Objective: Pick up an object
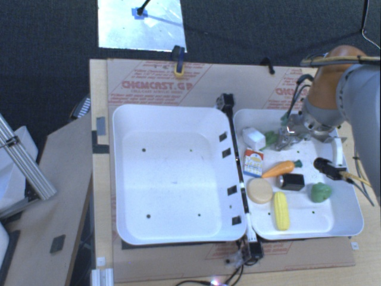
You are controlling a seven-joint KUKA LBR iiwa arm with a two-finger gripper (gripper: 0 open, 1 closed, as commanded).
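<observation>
In the camera view, the tool (287,134) is low in the right bin (345,222), near a green piece (272,138) and a white block (254,139); I cannot tell its state. The carrot (278,169), corn (281,210), round disc (259,190) and small carton (253,162) lie apart from it. I judge the corn light, stiff and a little slippery; take it across the middle.

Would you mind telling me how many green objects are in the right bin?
2: one green piece near the bin's right side, another beside the claw at the back. Others may be hidden under the arm.
</observation>
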